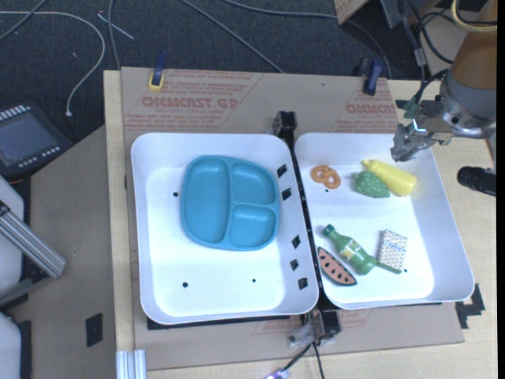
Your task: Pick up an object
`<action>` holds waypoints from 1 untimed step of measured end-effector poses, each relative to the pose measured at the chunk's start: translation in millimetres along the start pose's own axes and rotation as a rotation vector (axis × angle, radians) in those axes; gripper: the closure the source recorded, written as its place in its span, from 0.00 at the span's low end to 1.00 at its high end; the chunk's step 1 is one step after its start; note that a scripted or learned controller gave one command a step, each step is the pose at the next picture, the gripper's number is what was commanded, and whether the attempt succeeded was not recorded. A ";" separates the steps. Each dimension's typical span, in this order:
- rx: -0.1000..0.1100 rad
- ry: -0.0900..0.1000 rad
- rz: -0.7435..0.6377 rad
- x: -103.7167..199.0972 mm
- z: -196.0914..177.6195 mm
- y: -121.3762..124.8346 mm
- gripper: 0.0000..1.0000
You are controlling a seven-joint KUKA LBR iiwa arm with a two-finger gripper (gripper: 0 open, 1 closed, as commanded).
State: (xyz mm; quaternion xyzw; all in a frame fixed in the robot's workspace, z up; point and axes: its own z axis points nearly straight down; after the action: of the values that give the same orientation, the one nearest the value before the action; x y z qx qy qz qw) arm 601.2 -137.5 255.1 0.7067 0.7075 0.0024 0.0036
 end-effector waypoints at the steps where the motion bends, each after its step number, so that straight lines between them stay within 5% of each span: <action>1: 0.003 0.001 0.000 -0.1 -33.4 1.4 1.00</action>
State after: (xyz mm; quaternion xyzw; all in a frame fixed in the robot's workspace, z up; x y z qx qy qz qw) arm 602.3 -137.5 288.5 0.7066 0.7076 0.0017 0.0024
